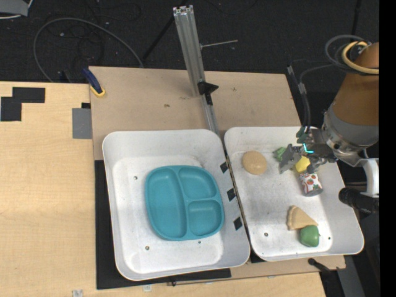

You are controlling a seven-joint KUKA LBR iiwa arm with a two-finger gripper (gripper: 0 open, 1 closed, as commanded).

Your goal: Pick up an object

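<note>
Dark carpeted floor [124, 17] behind, black cables [68, 33] looped across it. Brown board surface [154, 98]; pale wood panel [43, 184] at left. Aluminium post [189, 48] standing upright at board's rear. Even overhead light.

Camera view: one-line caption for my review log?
Arm's claw low over the right bin by a yellow toy; teal divided plate in the left bin.

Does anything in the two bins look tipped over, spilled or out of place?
Nothing stands out. The teal tray lies flat in the left bin. In the right bin, the round bun, wedge, green piece and small can lie loose, none spilled.
</note>
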